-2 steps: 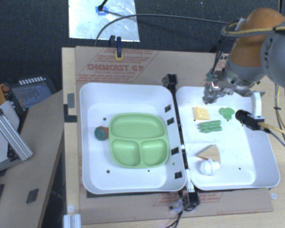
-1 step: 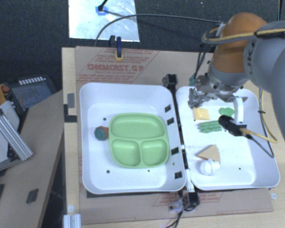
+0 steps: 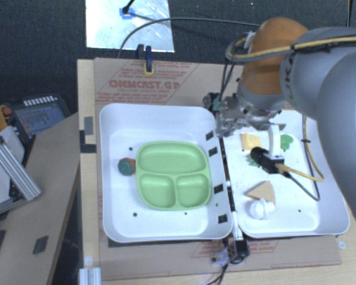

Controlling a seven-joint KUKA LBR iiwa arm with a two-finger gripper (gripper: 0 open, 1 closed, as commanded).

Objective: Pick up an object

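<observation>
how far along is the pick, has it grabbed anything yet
Done: nothing visibly; the tan wedge, white lump and green scrap lie on the floor of the right bin. In hand: the claw is over that bin, beside a yellow piece. Left: grip and lift one.

You can read one print. On the brown board (image 3: 166, 70), just behind the left bin (image 3: 115, 200), red capitals spell "CHEMCAST", followed by two letters that look like "GP". Finer red lines run above and below that word, too small for you to make out. More red print of the same kind sits on the board's front strip, below the bins, and it is also too small to read. The handset (image 3: 38, 117) at the left has a screen and keys, but nothing on it is legible.
</observation>
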